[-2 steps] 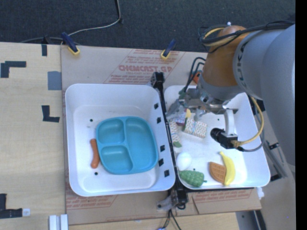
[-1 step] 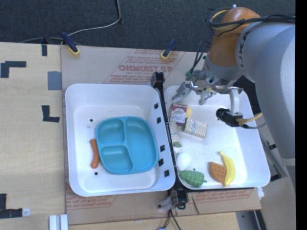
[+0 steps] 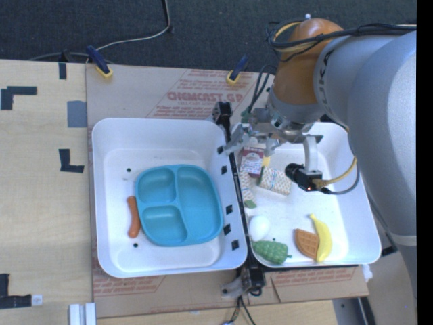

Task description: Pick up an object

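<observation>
Arm (image 3: pixel 352 80), grey with an orange band, reaches from the right over 2 white bins; its gripper (image 3: pixel 260 144) hangs above the right bin (image 3: pixel 358 239), just over a small red-labelled packet (image 3: pixel 252 162), though whether it is spread or pinched I cannot tell. The left bin (image 3: pixel 108 181) holds a blue divided tray (image 3: pixel 179 205) and an orange carrot-like stick (image 3: pixel 133 217). Near the packet lie a patterned pouch (image 3: pixel 276 180), a banana (image 3: pixel 322 237), a green knobbly toy (image 3: pixel 272 250) and a white egg (image 3: pixel 259 227).

Grey arm (image 3: pixel 379 107): cut off by the right edge.
Right white shallow bin (image 3: pixel 338 249): upper part hidden under the arm.
Small red-labelled packet (image 3: pixel 252 163): print too small to read.
</observation>
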`<state>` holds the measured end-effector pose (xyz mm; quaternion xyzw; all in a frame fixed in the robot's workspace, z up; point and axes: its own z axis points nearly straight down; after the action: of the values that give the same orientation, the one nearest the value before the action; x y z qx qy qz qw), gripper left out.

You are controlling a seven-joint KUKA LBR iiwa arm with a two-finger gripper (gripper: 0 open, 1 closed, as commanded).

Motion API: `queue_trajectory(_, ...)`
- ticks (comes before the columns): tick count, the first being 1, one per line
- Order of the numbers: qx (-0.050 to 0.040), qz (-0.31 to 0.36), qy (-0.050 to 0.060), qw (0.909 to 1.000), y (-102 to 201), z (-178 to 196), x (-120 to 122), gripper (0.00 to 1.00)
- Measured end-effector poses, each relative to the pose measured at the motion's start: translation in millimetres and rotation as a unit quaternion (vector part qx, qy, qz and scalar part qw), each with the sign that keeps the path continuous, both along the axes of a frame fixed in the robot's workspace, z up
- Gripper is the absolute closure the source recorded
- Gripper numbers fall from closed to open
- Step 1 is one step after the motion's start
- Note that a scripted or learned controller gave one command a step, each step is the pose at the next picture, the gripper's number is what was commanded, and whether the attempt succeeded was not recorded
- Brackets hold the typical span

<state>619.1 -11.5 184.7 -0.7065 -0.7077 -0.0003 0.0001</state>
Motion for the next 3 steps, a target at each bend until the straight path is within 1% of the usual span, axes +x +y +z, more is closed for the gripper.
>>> queue_trajectory(1, -0.001, -0.001, 0.001, 1.0, -43.9, -0.8, -63.1, 0.0)
queue_trajectory(2, -0.0009, -0.001, 0.0, 1.0, -36.3, 93.0, -36.3, 0.0)
queue_trajectory(3, -0.0009, -0.001, 0.0, 1.0, -74.1, 108.0, -53.7, 0.0)
